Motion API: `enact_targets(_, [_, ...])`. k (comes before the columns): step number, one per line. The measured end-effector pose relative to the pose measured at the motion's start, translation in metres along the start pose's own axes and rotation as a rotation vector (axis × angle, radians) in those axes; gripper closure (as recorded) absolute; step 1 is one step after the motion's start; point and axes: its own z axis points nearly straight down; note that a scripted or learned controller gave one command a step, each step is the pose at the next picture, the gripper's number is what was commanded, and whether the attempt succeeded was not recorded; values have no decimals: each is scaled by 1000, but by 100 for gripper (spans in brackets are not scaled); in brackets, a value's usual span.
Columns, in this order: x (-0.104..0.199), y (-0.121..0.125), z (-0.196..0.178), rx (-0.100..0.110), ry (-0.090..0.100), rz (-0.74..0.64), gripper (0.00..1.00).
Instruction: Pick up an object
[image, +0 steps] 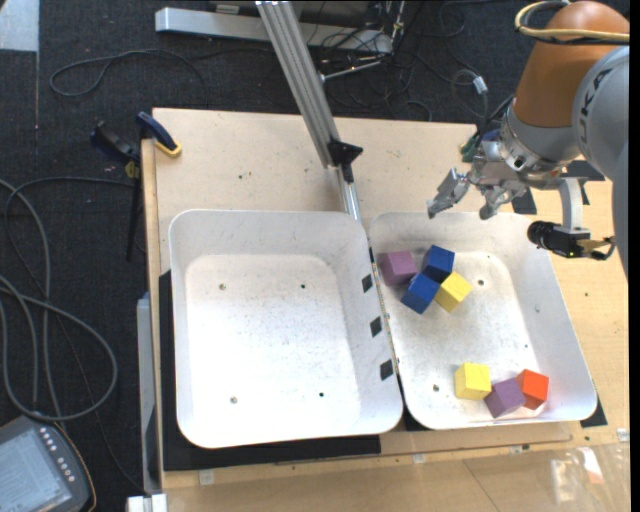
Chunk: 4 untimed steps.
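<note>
The pincer (468, 198) is hovering over the far rim of the right bin (560, 330), fingers spread apart and gripping nothing, presumably staging for a descent. Just below it, a purple cube (399, 265), two blue cubes (430, 277) and a yellow cube (453, 290) are sitting touching in a cluster, complicating finger entry. Farther off, a second yellow cube (472, 380), purple cube (504, 395) and orange cube (535, 386) are crowding the near rim. Beyond, to the side, the left bin (190, 300) is resting on the surface (250, 160).

The grey arm (575, 95), orange band at its wrist, enters from the two o'clock corner and angles down toward eight o'clock, its gripper (468, 198) spread open, one finger at nine o'clock of the other, holding nothing.
</note>
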Motion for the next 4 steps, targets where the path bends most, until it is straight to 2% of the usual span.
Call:
enact_targets(1, [0,0,0,1,-1,0,0])
enact_targets(2, [-7,-6,59,5,0,4,0])
enact_targets(3, [-10,-3,119,-2,-2,5,0])
enact_targets(4, [-10,-2,132,-2,-1,3,0])
